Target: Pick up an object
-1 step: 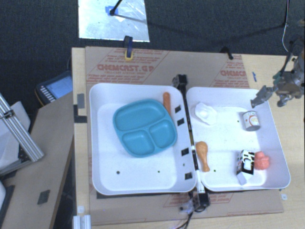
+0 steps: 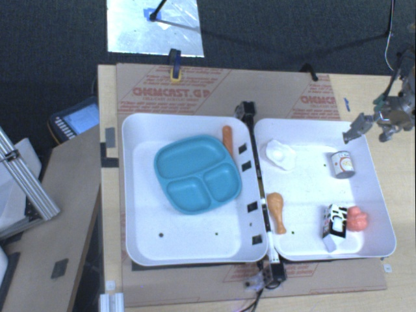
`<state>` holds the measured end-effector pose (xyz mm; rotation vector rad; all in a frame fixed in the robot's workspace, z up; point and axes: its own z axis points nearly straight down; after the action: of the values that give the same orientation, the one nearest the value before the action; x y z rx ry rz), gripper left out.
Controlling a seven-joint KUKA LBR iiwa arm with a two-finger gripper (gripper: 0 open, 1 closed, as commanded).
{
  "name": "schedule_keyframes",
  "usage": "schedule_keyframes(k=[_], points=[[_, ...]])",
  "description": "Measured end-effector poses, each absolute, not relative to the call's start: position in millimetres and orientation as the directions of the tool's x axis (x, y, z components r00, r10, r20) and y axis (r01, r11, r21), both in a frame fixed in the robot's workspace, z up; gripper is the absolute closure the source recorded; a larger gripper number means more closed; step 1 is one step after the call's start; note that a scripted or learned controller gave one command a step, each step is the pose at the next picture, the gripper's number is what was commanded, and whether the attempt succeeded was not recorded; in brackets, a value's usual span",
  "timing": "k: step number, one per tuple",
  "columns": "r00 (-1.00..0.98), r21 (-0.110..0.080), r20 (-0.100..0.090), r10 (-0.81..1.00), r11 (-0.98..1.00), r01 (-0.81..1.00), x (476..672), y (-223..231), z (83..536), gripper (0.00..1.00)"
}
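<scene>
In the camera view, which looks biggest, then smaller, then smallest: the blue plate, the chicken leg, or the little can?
1. Blue plate, by far the biggest; it fills much of the left bin.
2. Chicken leg and little can in the right bin: too close to rank. The leg looks longer but thinner, the can shorter and fatter.

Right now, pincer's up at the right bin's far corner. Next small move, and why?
Probably shift the pincer toward the camera and lower it over the small grey metal can. That can lies nearest to it in the right white bin, on its side and apart from the crumpled white object and the pink toy, so it looks the least cluttered target.
</scene>
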<state>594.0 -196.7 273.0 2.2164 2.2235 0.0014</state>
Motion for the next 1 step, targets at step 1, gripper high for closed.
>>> schedule_keyframes(k=[1], points=[[-0.006, -0.002, 0.001, 1.000, 0.006, 1.000, 599.4, -188.8, 215.7, 0.00]])
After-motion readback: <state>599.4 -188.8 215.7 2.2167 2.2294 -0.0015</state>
